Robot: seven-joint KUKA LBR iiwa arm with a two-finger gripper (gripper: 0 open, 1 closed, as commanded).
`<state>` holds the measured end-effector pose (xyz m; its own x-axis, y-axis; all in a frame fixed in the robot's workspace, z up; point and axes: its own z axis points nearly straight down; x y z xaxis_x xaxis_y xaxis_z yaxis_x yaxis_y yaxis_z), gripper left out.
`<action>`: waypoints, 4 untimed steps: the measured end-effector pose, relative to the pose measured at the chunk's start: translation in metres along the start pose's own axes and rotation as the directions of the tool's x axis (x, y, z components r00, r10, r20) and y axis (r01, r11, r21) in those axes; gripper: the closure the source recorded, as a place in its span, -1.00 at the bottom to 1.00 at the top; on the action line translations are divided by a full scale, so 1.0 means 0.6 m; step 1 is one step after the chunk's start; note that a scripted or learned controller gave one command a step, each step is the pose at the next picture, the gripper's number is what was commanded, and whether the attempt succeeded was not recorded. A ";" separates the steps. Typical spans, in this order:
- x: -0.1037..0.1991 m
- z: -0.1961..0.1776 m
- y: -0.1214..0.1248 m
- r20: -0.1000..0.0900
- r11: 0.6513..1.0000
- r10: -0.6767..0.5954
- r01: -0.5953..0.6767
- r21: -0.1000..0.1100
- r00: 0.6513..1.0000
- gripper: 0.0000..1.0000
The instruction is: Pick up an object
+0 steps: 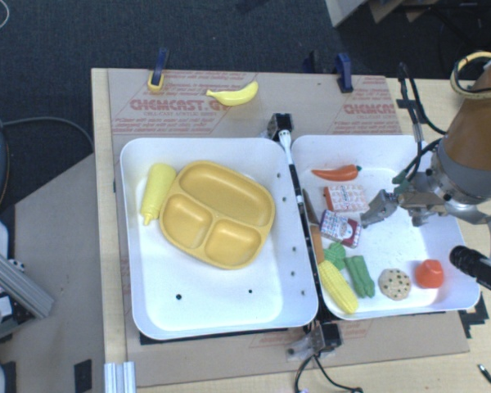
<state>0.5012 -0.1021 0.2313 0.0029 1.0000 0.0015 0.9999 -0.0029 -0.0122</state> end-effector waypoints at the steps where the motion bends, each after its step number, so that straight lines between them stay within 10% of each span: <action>1: 0.000 -0.010 0.004 0.001 1.000 -0.003 0.003 -0.013 1.000 -1.00; 4: -0.001 0.240 0.019 -0.001 1.000 -0.001 0.001 -0.010 1.000 -1.00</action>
<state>0.5111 -0.1025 0.0871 0.0021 1.0000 0.0022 1.0000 -0.0021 -0.0019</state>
